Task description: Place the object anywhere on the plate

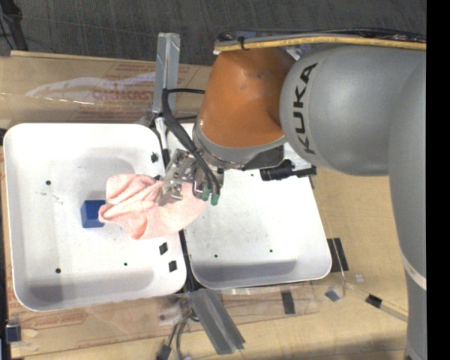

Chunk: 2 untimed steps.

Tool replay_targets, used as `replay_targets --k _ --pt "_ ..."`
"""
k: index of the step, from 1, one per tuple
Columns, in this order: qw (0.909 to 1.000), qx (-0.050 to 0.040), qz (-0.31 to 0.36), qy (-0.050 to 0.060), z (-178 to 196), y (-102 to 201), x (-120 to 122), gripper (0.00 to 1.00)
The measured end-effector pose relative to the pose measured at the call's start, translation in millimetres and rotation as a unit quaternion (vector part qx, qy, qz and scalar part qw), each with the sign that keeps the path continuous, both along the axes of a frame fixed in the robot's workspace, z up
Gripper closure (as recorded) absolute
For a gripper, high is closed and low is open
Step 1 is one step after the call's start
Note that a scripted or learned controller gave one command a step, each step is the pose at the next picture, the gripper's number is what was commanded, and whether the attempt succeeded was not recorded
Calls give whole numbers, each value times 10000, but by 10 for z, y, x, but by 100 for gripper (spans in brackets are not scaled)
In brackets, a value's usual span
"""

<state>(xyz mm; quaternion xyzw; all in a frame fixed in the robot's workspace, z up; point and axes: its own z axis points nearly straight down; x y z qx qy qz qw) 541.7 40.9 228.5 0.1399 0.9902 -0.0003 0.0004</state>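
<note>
The claw [178, 180] sits at the right edge of the pink cloth [151, 205], which drapes over the left bin [30, 156] wall beside a blue block [93, 214]. I cannot tell whether it pinches the cloth. Lift slowly, checking the cloth rises too.

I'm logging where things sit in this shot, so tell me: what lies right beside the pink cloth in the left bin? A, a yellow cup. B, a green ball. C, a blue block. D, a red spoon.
C: a blue block sits in the left bin, against the left edge of the pink cloth.
</note>
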Motion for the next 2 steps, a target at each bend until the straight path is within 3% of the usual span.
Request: replay_targets --k 1,2 --pt "9897 1 1430 -7 29 510 35 100" --pt "9897 0 1428 -8 31 507 36 0"
